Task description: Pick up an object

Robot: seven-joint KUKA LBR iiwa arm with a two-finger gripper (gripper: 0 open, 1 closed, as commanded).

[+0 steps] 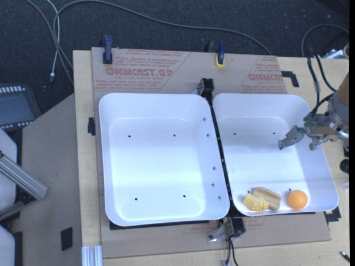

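Over the right bin (310,107), you see the gripper (302,140): dull grey metal, with thin tapered fingers (288,141) on a blocky grey body. Black cables loop above that bin's far right corner, running to the pale wrist housing.

A robotics lab: two shallow white plastic bins (161,215) sit on a clear sheet clamped to a plywood bench (83,148) by blue clamps (107,47) at twelve o'clock, grey cables (55,21) trailing across dark carpet (166,4).
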